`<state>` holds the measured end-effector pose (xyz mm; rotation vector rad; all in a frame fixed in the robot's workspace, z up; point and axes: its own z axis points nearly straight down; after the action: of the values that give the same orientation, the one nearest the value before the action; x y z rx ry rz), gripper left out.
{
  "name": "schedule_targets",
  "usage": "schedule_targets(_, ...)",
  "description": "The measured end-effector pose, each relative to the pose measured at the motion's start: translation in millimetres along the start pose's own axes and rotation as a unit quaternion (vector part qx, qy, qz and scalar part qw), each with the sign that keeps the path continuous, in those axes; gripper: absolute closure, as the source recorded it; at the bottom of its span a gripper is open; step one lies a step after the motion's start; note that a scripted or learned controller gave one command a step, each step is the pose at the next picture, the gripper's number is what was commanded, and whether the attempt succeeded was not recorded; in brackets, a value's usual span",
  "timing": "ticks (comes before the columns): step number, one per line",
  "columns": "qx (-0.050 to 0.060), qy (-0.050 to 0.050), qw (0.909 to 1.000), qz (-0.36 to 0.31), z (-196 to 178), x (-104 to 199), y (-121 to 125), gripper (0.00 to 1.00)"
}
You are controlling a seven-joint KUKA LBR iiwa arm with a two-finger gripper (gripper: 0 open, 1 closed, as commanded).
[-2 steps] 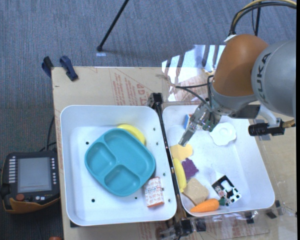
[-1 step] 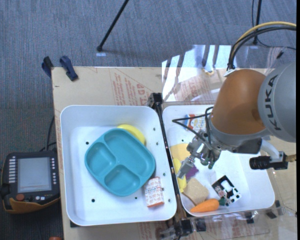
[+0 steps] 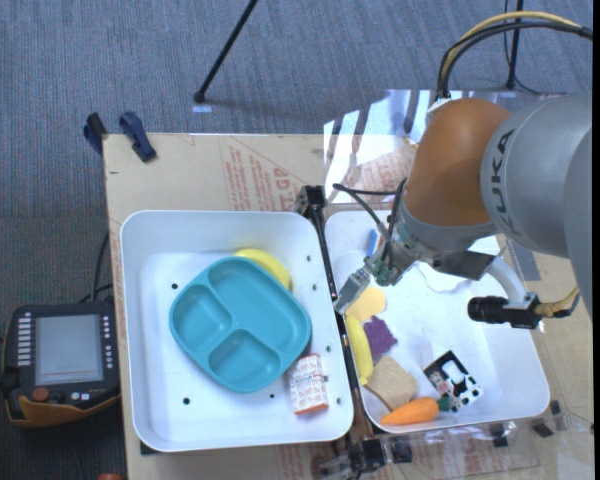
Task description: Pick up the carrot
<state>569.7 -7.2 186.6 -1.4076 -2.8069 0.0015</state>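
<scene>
Pincer (image 3: 357, 286) hung over the right bin's left edge, grip state impossible to tell, while the carrot (image 3: 413, 412) lay well below and slightly right of it at the near wall, long axis roughly left-right.

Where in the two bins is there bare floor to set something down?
Left bin: bare strips left of and below the blue tray. Right bin: bare floor right of the purple piece, above the black-and-white item. Crowded along its left wall and front: banana, bread, carrot, with the gripper over that side.
</scene>
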Motion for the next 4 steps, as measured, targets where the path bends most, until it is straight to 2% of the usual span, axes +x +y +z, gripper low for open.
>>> schedule_targets(1,0.001,0.002,0.9992,-0.041,0.9,76.5,-49.7,0.0)
schedule_targets(2,0.001,0.0,0.9878,0.156,0.6,40.0,-6.1,0.0)
schedule_targets(3,0.003,0.002,0.9654,0.261,1.2,65.4,-69.9,0.0)
schedule_targets(4,0.0,0.0,0.974,0.226,0.2,-1.5,11.7,0.0)
